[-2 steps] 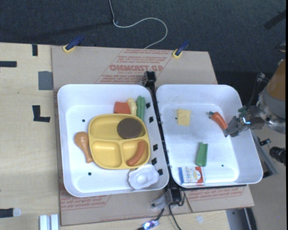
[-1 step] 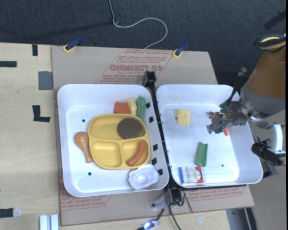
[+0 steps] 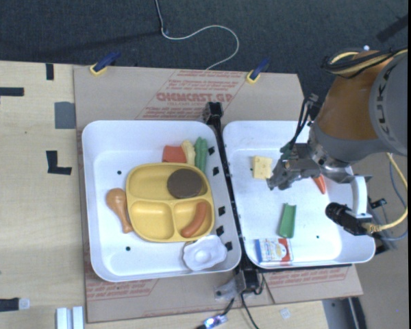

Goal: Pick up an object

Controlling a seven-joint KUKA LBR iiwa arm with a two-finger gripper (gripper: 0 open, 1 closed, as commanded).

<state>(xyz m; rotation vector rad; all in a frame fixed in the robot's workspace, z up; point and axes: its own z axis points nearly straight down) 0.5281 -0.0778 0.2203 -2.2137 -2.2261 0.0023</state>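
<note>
Gripper (image 3: 282, 175) hovering low in the right bin (image 3: 342, 252), finger state hard to tell at this angle, cheese (image 3: 262, 167) lying just beside it to camera-left, green piece (image 3: 287, 220) lying below toward the camera, long axis near upright in view

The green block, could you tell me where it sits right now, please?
The green block lies in the right bin, toward its front, just above the small carton and below the gripper and the yellow cheese piece.
</note>
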